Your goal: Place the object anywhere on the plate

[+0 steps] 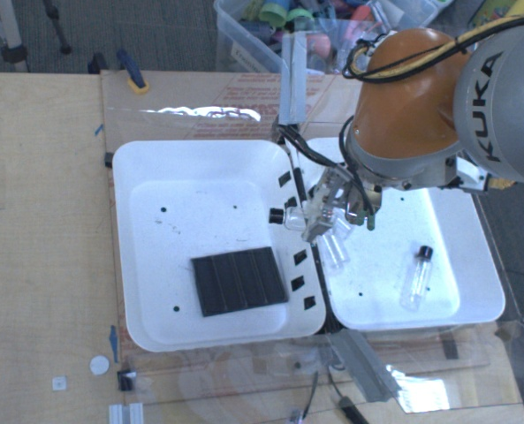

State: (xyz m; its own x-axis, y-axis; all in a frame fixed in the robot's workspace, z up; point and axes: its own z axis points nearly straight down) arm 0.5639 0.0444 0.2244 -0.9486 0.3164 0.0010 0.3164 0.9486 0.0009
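Clear glass or plastic with a black cap: that is the vial (416, 278), and I take it to be the object you are meant to move. It lies on its side on the floor of the right bin (460, 223), near that bin's front right part, touching nothing else. The plate (240, 280), a dark ribbed slab, lies flat in the left bin (182, 210), toward the front.

Your gripper (325, 222) hangs over the place where the two bins meet, well apart from the vial and beside the plate rather than above it. You cannot tell from this slant whether it is wide, narrow or closed on something. A pale glassy shape (334, 249) shows just under it, and it may be a carried piece or only part of the tool.

Settle that first. If the gripper proves to be carrying nothing, go right, line it up across the vial's short width near the middle, and come down low, since a round body on a smooth floor will likely roll from a glancing touch. If it is loaded, carry it left until you are squarely over the ribs, lower close to the slab, and only then release, so the piece does not bounce off into the bin.
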